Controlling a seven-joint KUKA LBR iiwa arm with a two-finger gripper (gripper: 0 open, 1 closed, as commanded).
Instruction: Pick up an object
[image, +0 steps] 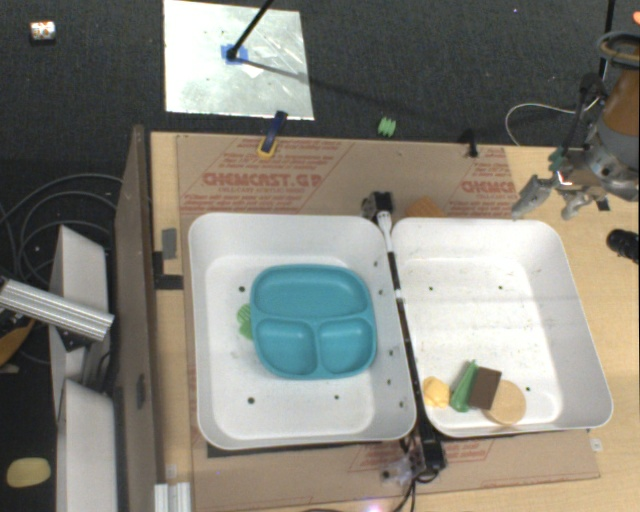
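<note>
Two white bins (300, 232) (480, 240) are sitting side by side on the bench. One teal divided tray (312, 320) is lying in the left bin, with one small green piece (243, 320) showing at its left edge. Four small items are clustering in the right bin: one yellow piece (436, 392), one green stick (463, 387), one brown block (486, 387) and one tan disc (508, 402).

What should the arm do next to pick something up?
Probably swing down toward the near corner of the right bin, where a small pile of food-like pieces lies. The gripper hangs beyond that bin's far corner, well away from them.
</note>
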